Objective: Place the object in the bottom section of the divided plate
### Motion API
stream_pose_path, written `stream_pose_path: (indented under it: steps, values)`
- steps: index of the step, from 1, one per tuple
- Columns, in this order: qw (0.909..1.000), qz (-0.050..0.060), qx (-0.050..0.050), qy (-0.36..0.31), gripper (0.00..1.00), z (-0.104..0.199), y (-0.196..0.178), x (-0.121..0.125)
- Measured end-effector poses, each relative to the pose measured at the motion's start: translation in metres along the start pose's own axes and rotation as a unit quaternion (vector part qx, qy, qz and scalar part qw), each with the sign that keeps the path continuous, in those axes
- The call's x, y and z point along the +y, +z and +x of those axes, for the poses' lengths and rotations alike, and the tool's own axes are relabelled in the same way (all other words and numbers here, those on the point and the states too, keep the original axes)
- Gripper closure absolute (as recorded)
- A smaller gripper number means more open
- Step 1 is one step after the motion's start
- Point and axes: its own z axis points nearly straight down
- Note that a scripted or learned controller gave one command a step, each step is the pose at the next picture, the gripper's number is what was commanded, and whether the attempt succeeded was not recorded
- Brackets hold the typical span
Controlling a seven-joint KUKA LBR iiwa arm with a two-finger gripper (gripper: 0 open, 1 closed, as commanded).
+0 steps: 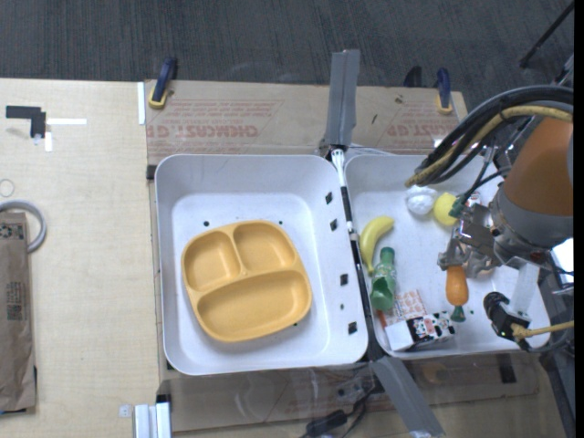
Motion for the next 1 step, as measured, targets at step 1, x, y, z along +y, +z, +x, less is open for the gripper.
stream_pose_path:
  steps: [1]
  values:
    - [0.997, -0.001, 0.0, -0.077, 1.0, 0.0745, -0.0522, 0.0274]
